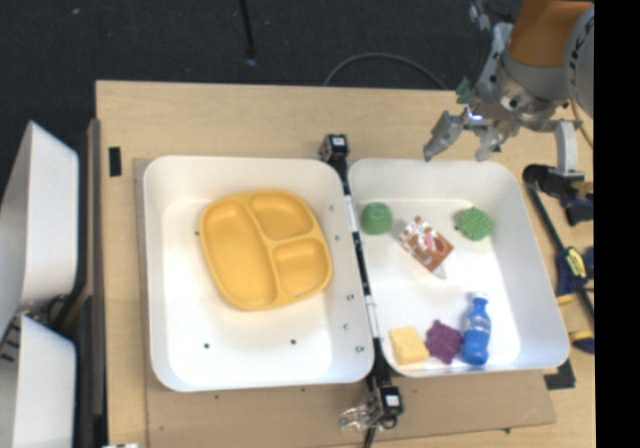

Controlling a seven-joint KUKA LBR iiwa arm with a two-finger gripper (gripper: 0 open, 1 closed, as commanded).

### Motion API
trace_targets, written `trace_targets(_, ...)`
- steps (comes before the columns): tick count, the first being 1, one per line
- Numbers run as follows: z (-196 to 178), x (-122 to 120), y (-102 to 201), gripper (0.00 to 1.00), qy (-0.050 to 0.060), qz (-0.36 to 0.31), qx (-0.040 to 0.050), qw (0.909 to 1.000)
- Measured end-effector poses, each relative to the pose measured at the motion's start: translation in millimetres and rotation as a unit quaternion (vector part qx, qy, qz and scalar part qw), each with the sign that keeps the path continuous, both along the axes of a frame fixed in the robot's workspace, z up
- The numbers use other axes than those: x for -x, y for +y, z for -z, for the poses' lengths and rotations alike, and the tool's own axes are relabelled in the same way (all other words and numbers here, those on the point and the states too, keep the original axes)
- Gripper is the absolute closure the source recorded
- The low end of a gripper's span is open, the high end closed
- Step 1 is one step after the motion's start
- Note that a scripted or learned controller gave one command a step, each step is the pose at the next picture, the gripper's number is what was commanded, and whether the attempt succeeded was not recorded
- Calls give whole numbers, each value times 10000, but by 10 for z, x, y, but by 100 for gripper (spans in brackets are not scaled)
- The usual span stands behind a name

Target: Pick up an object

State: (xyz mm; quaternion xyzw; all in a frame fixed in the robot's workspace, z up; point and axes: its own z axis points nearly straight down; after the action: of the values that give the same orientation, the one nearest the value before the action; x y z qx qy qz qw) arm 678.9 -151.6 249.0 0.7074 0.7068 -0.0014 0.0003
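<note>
— Gripper?
— Above the right bin's far rim, metal fingers spread, nothing between them

— Contents?
— Smooth green ball, crinkly wrapped packet, knobbly green lump; near edge: yellow block, purple piece, blue bottle

— Left bin?
— Glossy yellow three-compartment tray, lying flat

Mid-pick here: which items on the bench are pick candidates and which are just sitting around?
Pick candidates, right bin:
green ball
green textured piece
wrapped packet
yellow block
purple piece
blue bottle
The open gripper hovers above the bin's far rim, holding nothing.

Lying about:
yellow divided tray in the left bin
clamps at right
</note>
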Motion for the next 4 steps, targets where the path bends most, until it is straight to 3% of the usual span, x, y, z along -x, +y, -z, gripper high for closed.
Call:
trace_targets(2, 919, 11, 32, 0, -2, -2, 0, 10000)
trace_targets(3, 772, -5, 22, 100, -36, -8, 10, 10000)
trace_targets(4, 248, -18, 113, 100, -39, -22, -8, 10000)
